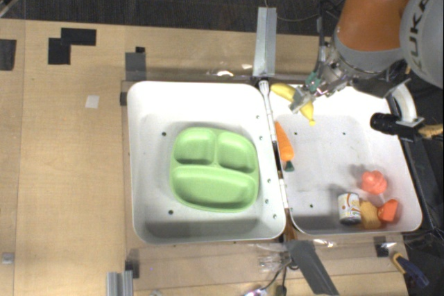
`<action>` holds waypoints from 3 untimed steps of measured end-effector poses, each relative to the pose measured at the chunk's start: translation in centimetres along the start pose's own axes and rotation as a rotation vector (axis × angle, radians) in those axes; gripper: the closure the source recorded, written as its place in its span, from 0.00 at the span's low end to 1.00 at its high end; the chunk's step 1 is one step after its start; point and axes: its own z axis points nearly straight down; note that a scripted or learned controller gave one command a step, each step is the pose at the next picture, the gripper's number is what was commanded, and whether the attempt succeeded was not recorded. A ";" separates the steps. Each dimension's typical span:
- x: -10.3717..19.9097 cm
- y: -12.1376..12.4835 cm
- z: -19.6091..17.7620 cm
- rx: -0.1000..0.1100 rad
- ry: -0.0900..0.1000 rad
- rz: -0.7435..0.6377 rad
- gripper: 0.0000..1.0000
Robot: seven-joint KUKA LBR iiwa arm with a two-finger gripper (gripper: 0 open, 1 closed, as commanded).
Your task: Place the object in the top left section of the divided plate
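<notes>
Upper right of frame, gripper [306, 99] sits over banana [290, 95], grip state can't tell; green divided plate [214, 168] lies lower left, its top-left section nearest.

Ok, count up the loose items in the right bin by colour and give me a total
Yellow: 1, the banana
Orange: 3, the carrot, a pale orange piece and a darker one
White: 1, the can
Tan: 1, a lump by the can
Total: 6
</notes>
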 end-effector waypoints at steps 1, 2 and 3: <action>5.8 -1.0 2.0 0.003 0.002 0.033 1.00; 13.7 -0.6 3.7 0.003 0.003 0.209 1.00; 12.7 2.1 8.6 0.004 0.003 0.115 1.00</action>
